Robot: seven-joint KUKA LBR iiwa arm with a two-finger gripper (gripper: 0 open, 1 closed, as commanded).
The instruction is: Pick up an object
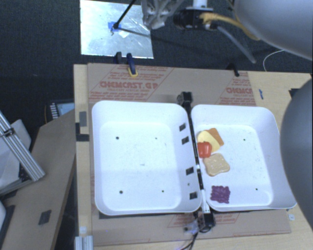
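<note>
Nearest the camera in the right bin (264, 146) lies one purple bunch of grapes (220, 194), close to the bin's front left corner, its longer side running roughly left to right. Just beyond it lies one tan slice of bread (216, 165), tilted so its long axis runs from lower left to upper right. Behind that, one small red piece (204, 148) touches and partly overlaps one yellow-orange piece (211, 137), whose long axis slants from upper right to lower left. All four sit near the divider with the left bin (137, 156). Farthest back, above the bench's (205, 80) far edge, the gripper (159, 14) hangs well apart from the objects; whether its pincer is apart or together cannot be told
</note>
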